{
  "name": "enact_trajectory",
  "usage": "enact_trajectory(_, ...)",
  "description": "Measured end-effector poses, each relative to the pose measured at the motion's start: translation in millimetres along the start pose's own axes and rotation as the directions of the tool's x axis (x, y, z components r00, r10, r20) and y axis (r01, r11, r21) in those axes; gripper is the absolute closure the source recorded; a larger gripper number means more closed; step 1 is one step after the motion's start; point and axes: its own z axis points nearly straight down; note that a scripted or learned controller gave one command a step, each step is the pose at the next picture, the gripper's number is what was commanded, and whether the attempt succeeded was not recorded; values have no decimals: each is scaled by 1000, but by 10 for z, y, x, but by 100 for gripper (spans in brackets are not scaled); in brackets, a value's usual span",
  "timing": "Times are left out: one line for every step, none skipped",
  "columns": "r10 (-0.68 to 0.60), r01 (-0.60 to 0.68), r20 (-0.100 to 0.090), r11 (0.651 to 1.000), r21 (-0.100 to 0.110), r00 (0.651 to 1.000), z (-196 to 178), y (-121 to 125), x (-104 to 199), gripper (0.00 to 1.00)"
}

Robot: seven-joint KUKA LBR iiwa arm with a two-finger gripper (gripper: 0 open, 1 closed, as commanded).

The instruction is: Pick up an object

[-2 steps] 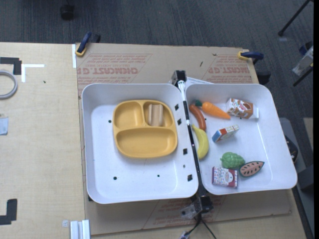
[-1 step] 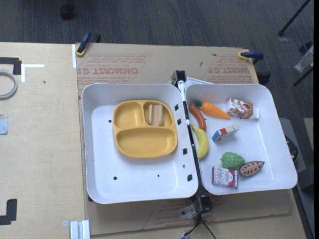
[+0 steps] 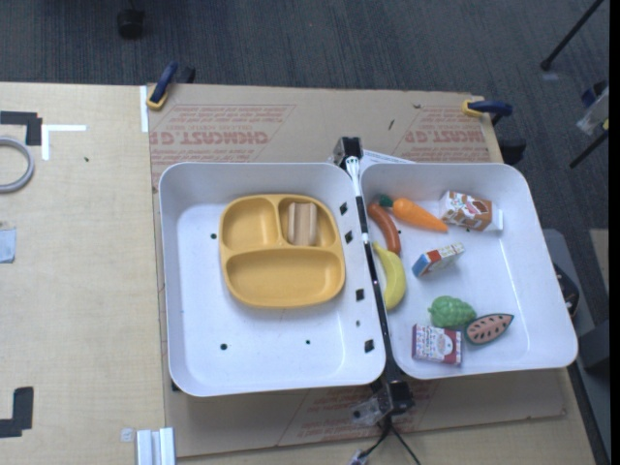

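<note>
Two shallow white plastic bins sit side by side at frame centre. The left bin [image 3: 184, 289] holds one yellow three-compartment plate [image 3: 281, 277], with one tan wooden block [image 3: 301, 224] in its upper right compartment. The right bin [image 3: 528, 260] holds eight toy foods: orange carrot [image 3: 419, 214], red sausage [image 3: 385, 227], yellow banana [image 3: 391, 277], two small cartons [image 3: 438, 259], green broccoli [image 3: 451, 311], brown slice [image 3: 488, 328], red packet [image 3: 437, 345].

floor [image 3: 320, 27] – dark grey carpet | bench [image 3: 77, 289] – pale wood | cardboard sheet [image 3: 320, 129] clamped on top
</note>
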Motion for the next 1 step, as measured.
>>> enact_trajectory(-1,1,4,1000,-2,1000,-98,10,-11,100)
